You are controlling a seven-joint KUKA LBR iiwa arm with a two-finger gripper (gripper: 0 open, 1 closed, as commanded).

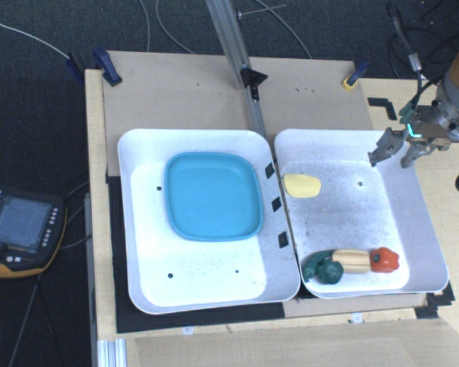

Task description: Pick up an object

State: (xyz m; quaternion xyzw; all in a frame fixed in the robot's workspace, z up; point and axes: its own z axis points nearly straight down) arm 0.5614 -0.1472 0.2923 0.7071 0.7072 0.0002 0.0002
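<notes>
My gripper hangs over the far right corner of the right bin, fingers spread open with nothing between them. A pale yellow lemon-shaped piece lies at the bin's left side, well to the left of the gripper. Along the near edge lie a dark green object, a tan cylinder and a red tomato-like piece, touching in a row.
The left bin holds a blue square plate. A metal pole slants across the bench's back. A tablet pendant lies off the bench at left. Cables run over the dark floor.
</notes>
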